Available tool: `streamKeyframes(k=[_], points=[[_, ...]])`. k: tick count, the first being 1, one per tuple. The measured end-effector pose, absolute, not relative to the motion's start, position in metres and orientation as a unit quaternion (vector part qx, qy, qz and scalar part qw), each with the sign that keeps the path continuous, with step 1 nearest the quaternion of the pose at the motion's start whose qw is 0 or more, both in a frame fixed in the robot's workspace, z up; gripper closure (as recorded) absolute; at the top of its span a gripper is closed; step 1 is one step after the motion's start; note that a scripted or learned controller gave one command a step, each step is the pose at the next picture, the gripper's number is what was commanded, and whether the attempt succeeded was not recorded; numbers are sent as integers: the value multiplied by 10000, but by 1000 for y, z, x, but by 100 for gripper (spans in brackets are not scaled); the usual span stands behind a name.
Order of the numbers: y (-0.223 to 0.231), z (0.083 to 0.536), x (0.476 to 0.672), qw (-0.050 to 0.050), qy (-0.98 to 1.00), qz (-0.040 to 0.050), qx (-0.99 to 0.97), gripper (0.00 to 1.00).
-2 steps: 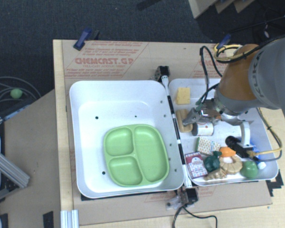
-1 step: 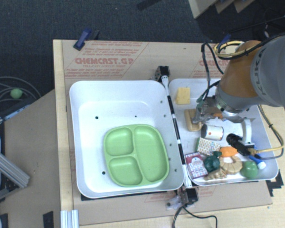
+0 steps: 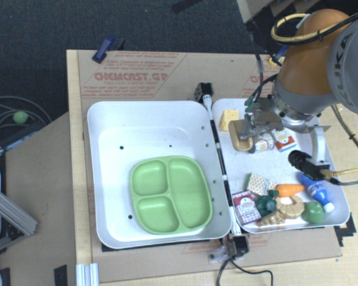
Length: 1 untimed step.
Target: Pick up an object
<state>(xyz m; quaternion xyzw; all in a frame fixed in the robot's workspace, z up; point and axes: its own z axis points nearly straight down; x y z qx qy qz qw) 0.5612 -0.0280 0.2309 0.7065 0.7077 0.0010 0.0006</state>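
Note:
My gripper [image 3: 243, 140] is low in the right bin [image 3: 340, 214], near its far left part. It stands just in front of a pale yellow block [image 3: 228, 118] and next to a small white and red item [image 3: 264, 143]. A red and white packet [image 3: 284, 140] lies a little further right. Nothing shows clearly held in the gripper. The arm's orange band and grey wrist hide the far right part of this bin.
The right bin's near end holds a checkered packet [image 3: 258, 183], a red card [image 3: 245, 207], a dark green toy [image 3: 266, 204], a tan biscuit [image 3: 286, 210], an orange carrot [image 3: 289, 189], a blue bottle [image 3: 317, 192] and a green ball [image 3: 313, 213]. A green divided plate [image 3: 169, 193] sits in the left bin [image 3: 107, 130].

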Motion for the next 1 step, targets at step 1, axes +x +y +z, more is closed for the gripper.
streamKeyframes(k=[1], points=[[14, 222, 532, -14, 7074, -7, 7069, 100]])
